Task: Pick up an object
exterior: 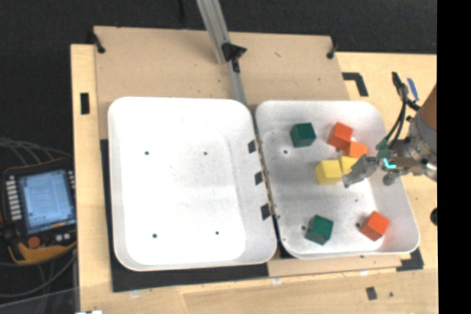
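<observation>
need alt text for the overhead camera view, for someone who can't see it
A robot gripper reaches in from the right over the right white bin, beside a yellow block. That bin also holds two green blocks and orange blocks. The left white bin sits alongside.
</observation>
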You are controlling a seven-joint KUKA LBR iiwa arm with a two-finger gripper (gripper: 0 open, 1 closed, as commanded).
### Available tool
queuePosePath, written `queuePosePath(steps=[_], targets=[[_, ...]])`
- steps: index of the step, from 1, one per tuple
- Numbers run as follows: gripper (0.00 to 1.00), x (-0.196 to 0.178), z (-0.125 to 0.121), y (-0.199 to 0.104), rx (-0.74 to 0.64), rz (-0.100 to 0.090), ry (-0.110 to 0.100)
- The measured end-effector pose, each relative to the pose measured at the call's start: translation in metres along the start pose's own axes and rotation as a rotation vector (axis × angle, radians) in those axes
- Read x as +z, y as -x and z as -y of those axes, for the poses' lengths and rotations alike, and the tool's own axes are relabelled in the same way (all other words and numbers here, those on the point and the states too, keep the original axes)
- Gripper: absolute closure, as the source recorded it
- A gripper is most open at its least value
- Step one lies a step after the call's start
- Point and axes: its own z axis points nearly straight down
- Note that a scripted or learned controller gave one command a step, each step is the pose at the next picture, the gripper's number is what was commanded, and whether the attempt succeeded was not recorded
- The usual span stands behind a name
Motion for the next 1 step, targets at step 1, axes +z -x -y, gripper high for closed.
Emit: queuePosePath(steps=[1], targets=[[0.00, -0.0005, -0.0001, 0.0006, 0.004, 0.001, 0.002]])
